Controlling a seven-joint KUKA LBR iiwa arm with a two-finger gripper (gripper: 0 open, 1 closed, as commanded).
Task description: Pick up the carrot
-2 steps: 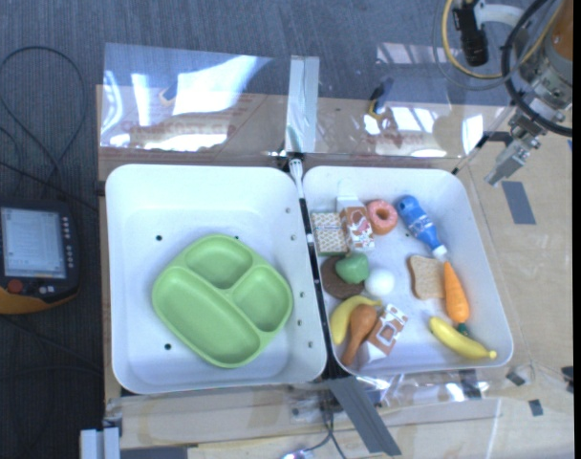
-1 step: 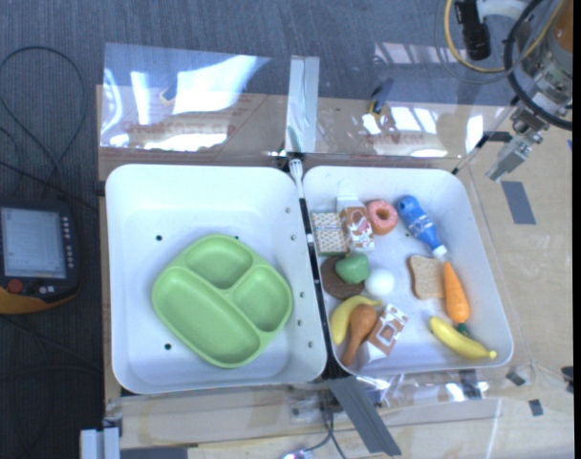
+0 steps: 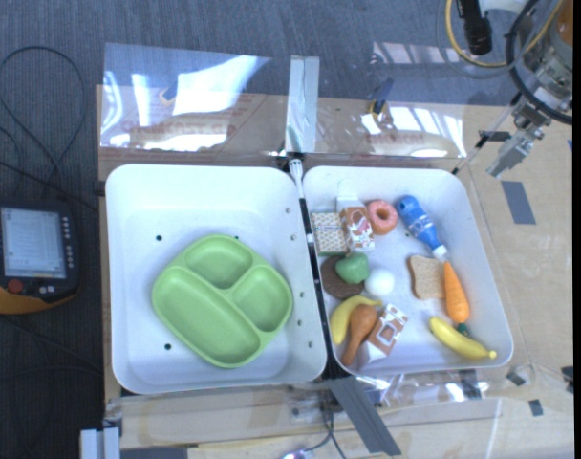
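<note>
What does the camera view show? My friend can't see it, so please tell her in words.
An orange carrot lies in the right white bin, between a slice of toy bread and a yellow banana, with other toy foods beside them. The robot's gripper is above the bin's far right corner, away from the carrot. The left white bin holds a green divided plate.
</note>
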